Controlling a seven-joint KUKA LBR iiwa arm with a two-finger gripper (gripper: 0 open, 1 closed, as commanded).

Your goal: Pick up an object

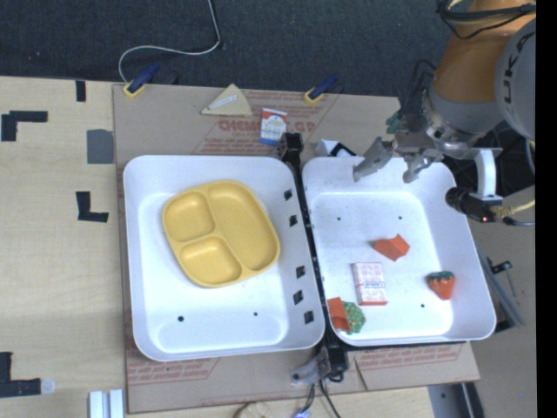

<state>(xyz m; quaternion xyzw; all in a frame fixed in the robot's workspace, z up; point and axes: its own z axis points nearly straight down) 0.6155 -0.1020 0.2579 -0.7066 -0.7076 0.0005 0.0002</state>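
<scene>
My gripper hangs over the far edge of the right bin, its two fingers spread open with nothing between them. Below it in that bin lie an orange block, a pink-and-white box, a small strawberry toy at the right wall, and an orange and green toy in the near left corner. All of them lie apart from the gripper.
The left bin holds a yellow divided plate. A small red-and-white carton and a tan wedge sit on the cardboard behind the bins. A black divider runs between the bins.
</scene>
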